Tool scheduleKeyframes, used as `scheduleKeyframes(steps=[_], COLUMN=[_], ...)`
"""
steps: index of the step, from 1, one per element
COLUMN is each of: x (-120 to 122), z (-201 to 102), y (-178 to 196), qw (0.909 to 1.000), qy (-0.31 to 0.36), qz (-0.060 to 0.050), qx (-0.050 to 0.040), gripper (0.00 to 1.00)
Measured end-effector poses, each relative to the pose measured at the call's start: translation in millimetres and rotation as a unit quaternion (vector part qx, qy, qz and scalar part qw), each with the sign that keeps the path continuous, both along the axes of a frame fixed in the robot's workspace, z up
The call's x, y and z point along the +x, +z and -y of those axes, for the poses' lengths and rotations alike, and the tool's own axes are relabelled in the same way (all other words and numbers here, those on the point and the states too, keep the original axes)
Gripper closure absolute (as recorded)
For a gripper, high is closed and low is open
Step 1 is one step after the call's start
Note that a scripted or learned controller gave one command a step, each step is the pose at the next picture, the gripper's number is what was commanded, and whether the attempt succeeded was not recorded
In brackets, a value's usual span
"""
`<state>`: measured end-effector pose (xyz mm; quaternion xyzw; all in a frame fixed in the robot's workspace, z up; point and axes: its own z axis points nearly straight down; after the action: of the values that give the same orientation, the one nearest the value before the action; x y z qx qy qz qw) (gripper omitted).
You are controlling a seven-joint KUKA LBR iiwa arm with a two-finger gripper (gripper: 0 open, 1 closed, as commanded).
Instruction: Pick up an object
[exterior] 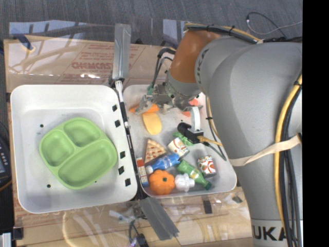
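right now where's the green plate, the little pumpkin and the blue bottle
green plate (pixel 78 153), camera view, on the ridge between its compartments
pumpkin (pixel 162 182), camera view, on the middle of its orange body
blue bottle (pixel 165 162), camera view, on the middle of its body

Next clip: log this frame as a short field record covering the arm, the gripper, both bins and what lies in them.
arm: grey arm reaching over the right bin
gripper: gripper low at the far end of the right bin, by a yellow piece; jaws state unclear
left bin: left bin holds a green divided plate
right bin: right bin holds an orange pumpkin, pizza slice, blue bottle, green bottle, small can
grasp: nothing seen held
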<state>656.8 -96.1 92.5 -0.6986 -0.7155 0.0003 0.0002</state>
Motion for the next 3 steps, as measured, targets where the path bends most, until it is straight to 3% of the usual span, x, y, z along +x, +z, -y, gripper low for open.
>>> scheduleKeyframes(steps=[3], x=[0.0], z=[-0.1], y=[0.0], qw=[1.0000], qy=[0.000], qz=[0.000], qx=[0.0000], gripper=[0.00])
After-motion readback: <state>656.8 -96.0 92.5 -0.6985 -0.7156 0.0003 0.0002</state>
